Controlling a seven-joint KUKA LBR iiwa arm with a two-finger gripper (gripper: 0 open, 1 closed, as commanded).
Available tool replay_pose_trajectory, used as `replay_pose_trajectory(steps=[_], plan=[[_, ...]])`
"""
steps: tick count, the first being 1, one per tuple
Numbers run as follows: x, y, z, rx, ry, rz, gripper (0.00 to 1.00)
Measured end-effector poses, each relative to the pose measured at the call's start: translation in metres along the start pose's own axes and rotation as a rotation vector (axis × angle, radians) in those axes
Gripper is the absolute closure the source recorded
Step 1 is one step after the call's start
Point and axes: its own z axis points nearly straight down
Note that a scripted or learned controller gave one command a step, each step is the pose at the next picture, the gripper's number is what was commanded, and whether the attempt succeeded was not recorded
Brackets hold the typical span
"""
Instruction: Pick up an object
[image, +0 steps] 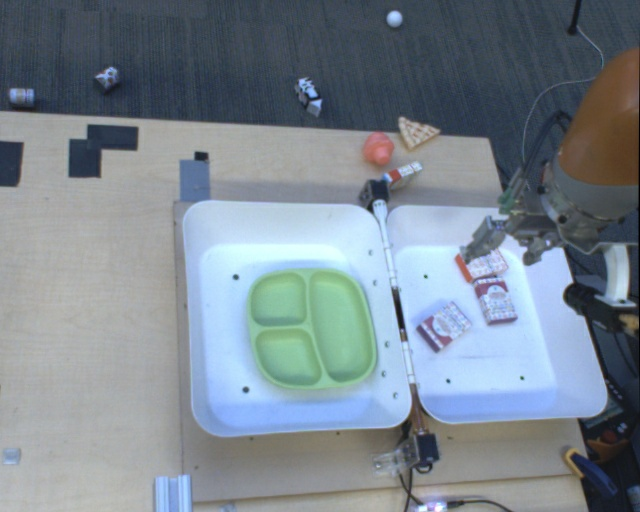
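A: Hand (500, 232) sits over the back of the right bin (570, 395), just above the rearmost red-and-white packet (484, 266). Can't tell from this angle if it's clenched or released; nothing visibly between the tips.

B: Targets?

A: Three small packets in that bin. One directly under the hand, a second packet (496, 301) just in front of it, nearly touching the first, a third packet (443, 326) further forward and toward the divider (397, 300).

B: Risks?

A: Main one, I'd guess: they lie flat. Little edge to pinch, so the tips may slide over the top and come up with nothing.

B: And the neighbour?

A: Close enough that a descent slightly forward of the hand could land on both, or shove one onto the other. Could also nudge the rear packet toward the bin's back wall.

B: Left bin?

A: Green divided plate (312, 329), well away from the hand, across the divider. Not a factor.

B: Clutter on the surface (90, 300)?

A: Orange ball (378, 149) and pizza-slice toy (418, 132) behind the bins, outside them. No collision concern.
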Motion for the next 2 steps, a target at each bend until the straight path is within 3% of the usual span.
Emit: replay_pose_trajectory(steps=[1, 2], plan=[[-0.040, 0.035, 0.126, 0.003, 0.000, 0.003, 0.00], [-0.037, 0.012, 0.179, -0.019, -0.009, 0.003, 0.00]])
